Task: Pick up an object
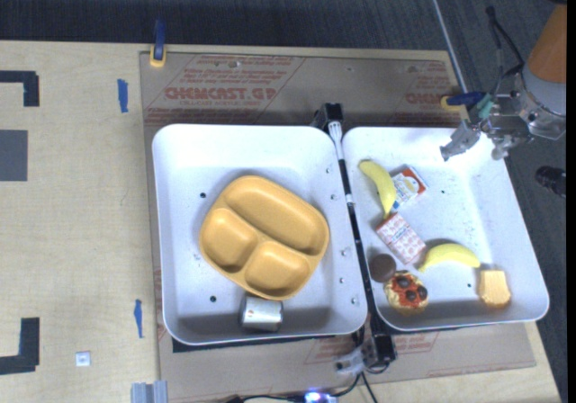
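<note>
Objects for picking lie in right bin (526, 239): two bananas (380, 183) (448, 255), patterned packet (400, 237), small carton (409, 183), tan block (493, 286), pizza toy (406, 291). Left bin (175, 212) holds yellow divided tray (262, 235) and silver can (261, 313). Gripper (475, 142) hangs over right bin's far right corner, fingers apart, nothing between.

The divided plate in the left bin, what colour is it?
Yellow-orange divided plate, seen in the camera view.
</note>
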Action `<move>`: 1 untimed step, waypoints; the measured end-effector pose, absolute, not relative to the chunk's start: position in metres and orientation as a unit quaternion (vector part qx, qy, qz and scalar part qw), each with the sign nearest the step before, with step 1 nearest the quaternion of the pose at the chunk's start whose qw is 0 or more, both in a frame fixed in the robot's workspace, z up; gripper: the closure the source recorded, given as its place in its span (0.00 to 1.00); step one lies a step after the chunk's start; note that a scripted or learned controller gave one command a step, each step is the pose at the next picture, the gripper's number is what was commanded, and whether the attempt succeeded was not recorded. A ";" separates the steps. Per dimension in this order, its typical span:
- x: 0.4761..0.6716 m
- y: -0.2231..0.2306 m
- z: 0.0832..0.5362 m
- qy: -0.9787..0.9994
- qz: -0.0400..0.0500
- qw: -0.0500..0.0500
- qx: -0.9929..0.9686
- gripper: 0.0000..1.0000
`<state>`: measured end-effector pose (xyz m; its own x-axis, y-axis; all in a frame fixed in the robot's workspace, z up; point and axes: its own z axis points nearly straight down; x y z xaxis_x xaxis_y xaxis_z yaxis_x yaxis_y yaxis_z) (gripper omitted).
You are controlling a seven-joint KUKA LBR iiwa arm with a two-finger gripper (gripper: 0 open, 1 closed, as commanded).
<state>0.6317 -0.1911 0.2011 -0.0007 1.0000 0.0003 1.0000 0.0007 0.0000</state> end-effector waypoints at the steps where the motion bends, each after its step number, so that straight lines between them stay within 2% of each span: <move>1: 0.575 -0.185 0.086 -0.707 0.000 -0.001 -0.707 0.00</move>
